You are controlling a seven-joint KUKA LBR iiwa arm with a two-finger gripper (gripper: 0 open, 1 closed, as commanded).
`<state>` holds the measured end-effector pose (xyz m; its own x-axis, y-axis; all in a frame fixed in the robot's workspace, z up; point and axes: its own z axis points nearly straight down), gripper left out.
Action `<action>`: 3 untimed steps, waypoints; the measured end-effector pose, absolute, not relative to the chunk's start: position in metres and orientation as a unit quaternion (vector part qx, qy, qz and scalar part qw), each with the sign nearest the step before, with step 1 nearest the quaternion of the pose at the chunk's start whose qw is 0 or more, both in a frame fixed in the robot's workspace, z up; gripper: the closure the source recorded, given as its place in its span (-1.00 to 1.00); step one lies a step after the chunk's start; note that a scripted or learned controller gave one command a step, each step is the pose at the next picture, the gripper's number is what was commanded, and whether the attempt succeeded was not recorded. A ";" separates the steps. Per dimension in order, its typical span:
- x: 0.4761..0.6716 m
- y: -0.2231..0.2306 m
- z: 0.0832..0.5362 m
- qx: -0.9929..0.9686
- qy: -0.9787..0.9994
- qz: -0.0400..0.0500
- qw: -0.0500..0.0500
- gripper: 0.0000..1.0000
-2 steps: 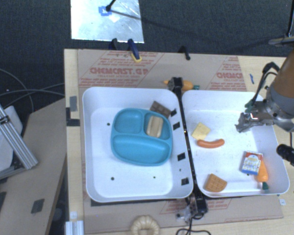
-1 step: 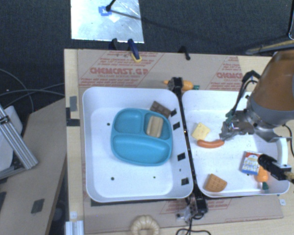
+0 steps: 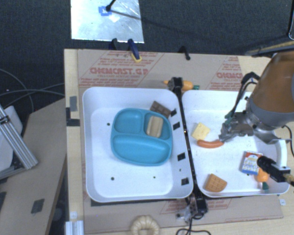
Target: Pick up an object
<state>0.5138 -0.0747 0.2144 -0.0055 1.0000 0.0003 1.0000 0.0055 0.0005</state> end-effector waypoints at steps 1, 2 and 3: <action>0.524 -0.077 0.221 0.705 0.709 0.001 0.001 1.00; 0.518 -0.072 0.235 0.705 0.709 0.001 0.001 1.00; 0.514 -0.078 0.233 0.707 0.707 0.000 0.001 1.00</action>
